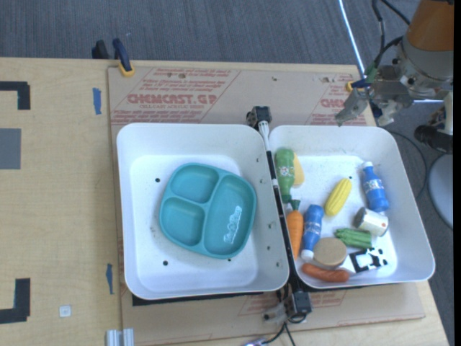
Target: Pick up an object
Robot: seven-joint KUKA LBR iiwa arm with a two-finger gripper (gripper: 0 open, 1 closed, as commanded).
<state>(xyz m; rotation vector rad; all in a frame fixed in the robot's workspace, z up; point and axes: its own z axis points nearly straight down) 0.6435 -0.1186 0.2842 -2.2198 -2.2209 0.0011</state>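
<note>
The toys crowd the right bin: corn cob, blue bottles and carrot lie near or touching neighbours, so a descent may pinch two or slip off rounded sides. The gripper hovers beyond the bin's far rim; whether its jaws are spread, I cannot tell.

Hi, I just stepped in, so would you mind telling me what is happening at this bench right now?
A grey robot arm with an orange band reaches in from the right, and its hand hangs above the far edge of the right bin, gripping nothing. That bin holds small toy items, among them a corn cob, a carrot, two blue bottles and a green bottle. The left bin holds a teal divided plate. Nothing has been picked up yet.
</note>
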